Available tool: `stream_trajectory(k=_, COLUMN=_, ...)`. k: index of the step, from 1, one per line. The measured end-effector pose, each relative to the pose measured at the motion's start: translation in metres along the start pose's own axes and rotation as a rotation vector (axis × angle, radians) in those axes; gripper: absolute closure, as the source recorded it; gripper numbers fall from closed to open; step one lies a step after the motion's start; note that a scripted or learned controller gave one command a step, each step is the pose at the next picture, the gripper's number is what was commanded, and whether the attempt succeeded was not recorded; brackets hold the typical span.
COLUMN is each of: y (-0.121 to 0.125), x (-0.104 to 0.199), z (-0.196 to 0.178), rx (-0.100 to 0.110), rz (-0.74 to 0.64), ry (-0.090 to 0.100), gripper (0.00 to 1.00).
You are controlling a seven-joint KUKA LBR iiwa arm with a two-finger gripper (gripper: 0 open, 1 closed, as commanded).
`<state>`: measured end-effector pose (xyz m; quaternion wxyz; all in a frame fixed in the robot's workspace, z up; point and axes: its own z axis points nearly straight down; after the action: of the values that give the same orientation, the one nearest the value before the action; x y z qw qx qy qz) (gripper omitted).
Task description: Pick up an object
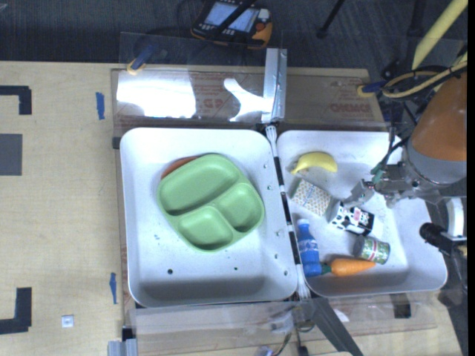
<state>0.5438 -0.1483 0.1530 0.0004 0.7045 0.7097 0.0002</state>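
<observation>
**Objects in the right bin, with the gripper poised above**

Objects for the pick lie clustered in the right bin [427,269]: a banana [315,162] near the far wall, a patterned packet [312,198] just below it, a black-and-white carton [351,218], a small green-labelled can [372,250], a carrot [350,266] and a blue bottle [307,245] against the dividing wall. The gripper [365,189] hangs over this bin, just beside the carton and above it in the view, probably lined up for a descent; nothing is seen between its fingers, and whether they are spread or closed cannot be told (the slanted view hides the tips). The left bin [141,221] holds a green divided plate [211,201], lying over something orange. Both bins rest on the desk [59,199].
</observation>
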Motion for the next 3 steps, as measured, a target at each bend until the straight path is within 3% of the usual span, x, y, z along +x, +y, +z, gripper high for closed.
stream_trajectory(k=1, y=-0.005, x=-0.010, z=0.028, rx=-0.004, rz=-0.214, ry=0.001, gripper=0.00)
stream_trajectory(k=2, y=0.015, x=-0.029, z=0.047, rx=-0.034, rz=-0.341, ry=-0.002, gripper=0.00)
stream_trajectory(k=3, y=-0.032, x=-0.067, z=0.046, rx=-0.050, rz=-0.424, ry=-0.019, gripper=0.00)
